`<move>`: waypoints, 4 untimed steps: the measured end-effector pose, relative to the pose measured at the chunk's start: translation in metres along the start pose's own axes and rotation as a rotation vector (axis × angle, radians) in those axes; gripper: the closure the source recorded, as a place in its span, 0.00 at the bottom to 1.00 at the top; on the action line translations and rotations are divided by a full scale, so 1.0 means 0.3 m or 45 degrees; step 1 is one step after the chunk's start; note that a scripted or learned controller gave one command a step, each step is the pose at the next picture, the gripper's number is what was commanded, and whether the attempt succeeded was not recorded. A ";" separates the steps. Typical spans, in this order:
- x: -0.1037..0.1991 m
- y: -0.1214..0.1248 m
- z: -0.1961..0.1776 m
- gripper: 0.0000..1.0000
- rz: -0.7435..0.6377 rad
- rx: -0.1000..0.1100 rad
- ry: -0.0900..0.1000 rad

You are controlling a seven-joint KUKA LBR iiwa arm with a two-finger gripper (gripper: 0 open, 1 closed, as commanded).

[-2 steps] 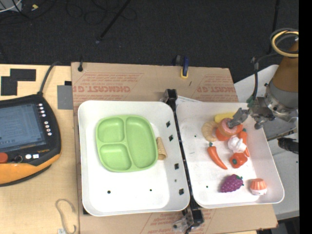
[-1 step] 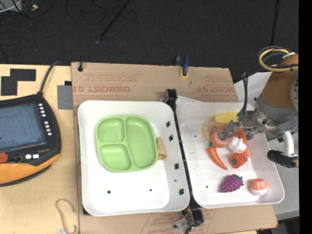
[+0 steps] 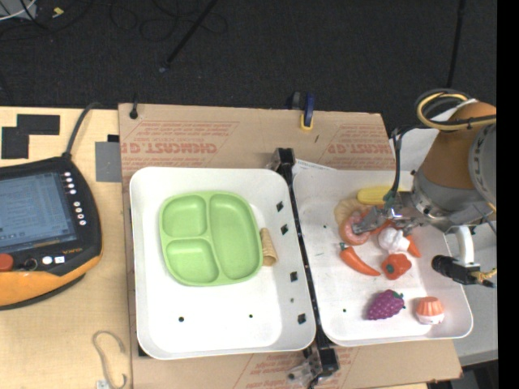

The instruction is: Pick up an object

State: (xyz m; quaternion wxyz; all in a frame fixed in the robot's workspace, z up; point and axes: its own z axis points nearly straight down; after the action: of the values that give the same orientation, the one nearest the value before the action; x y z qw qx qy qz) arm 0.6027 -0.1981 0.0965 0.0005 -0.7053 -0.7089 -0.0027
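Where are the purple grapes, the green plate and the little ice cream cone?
purple grapes [image 3: 386, 305]: camera view, middle of the bunch.
green plate [image 3: 212, 238]: camera view, ridge between its compartments.
ice cream cone [image 3: 268, 246]: camera view, middle of the cone.

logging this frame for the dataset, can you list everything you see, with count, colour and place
bins: 2, white, side by side on the bench
tray: 1, green, three compartments, in the left bin
cone: 1, tan, against the tray's right edge
banana: 1, yellow, top of the right bin
shrimp: 1, pink, below the banana
chili: 1, orange-red, below the shrimp
pepper: 1, red, right of the chili
grapes: 1 bunch, purple, bottom of the right bin
pink toy: 1, pink and white, right of the grapes
pendant: 1, grey and orange, left of the bins
arm: 1, grey and orange, over the right bin
hand: 1, above the shrimp
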 end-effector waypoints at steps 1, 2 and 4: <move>0.003 0.014 -0.048 1.00 0.000 -0.018 0.002; 0.002 0.034 -0.256 1.00 0.007 0.000 -0.007; 0.132 -0.085 -0.464 1.00 0.004 0.009 -0.003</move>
State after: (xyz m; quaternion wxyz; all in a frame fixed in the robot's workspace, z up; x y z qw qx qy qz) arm 0.5767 -0.1592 0.2357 0.0022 -0.7063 -0.7079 0.0006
